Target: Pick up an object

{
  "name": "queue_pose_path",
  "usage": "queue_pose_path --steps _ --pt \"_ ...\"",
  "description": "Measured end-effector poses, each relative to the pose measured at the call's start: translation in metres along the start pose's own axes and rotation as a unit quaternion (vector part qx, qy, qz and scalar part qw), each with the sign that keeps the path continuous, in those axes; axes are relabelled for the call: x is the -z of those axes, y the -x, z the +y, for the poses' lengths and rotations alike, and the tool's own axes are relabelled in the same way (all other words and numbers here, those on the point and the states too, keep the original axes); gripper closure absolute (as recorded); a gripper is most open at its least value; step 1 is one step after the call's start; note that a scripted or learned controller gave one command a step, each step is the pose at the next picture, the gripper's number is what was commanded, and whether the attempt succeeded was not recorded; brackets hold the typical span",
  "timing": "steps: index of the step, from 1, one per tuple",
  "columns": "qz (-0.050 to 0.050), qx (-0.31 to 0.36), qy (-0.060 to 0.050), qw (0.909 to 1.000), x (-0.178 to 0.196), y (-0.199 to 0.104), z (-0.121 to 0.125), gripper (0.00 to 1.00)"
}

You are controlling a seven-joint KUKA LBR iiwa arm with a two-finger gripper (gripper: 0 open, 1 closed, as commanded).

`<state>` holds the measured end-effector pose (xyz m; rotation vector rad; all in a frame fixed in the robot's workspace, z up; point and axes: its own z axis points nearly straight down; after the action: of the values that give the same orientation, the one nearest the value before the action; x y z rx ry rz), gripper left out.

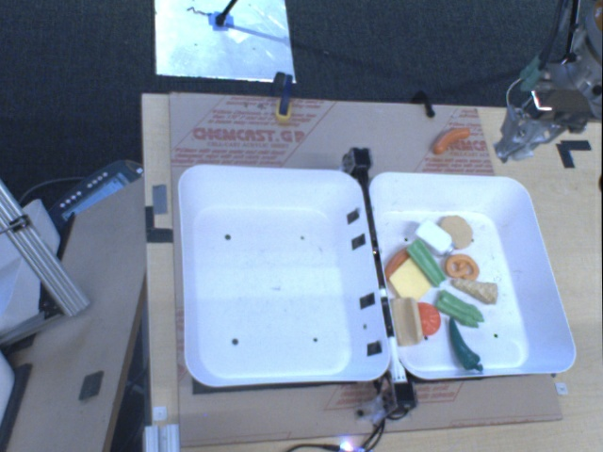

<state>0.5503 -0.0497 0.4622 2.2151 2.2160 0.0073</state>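
My bins (273, 182) look smooth, faintly glossy white plastic on a printed cardboard sheet (250, 132); the toy food (443, 290) looks matt plastic, and the floor (75, 55) dark, rough carpet.

light: bright, even | glare: white bins (283, 182) washed out | focus: slightly soft

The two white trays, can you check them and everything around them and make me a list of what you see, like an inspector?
Surface: bench bearing left bin and right bin, side by side.
Job's things: pile of toy food in the right bin, including a yellow block and a dark green piece.
Clutter: orange piece lying on the bench beyond the right bin.
Grippers: gripper beyond the right bin's far corner, above the bench.
Cables: wires at the near edge between the bins.
Surroundings: dark floor; shiny panel.
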Motion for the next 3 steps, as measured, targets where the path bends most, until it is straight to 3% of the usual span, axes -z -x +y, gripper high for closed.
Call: queue_pose_path --steps 1,2,3 --pt "0.0 -0.001 -0.003 1.0 -0.007 0.036 0.023 1.0" --pt "0.0 -0.001 -0.003 1.0 -0.004 0.068 0.017 1.0" --pt "0.0 -0.003 -0.004 1.0 -0.015 0.135 -0.019 1.0"
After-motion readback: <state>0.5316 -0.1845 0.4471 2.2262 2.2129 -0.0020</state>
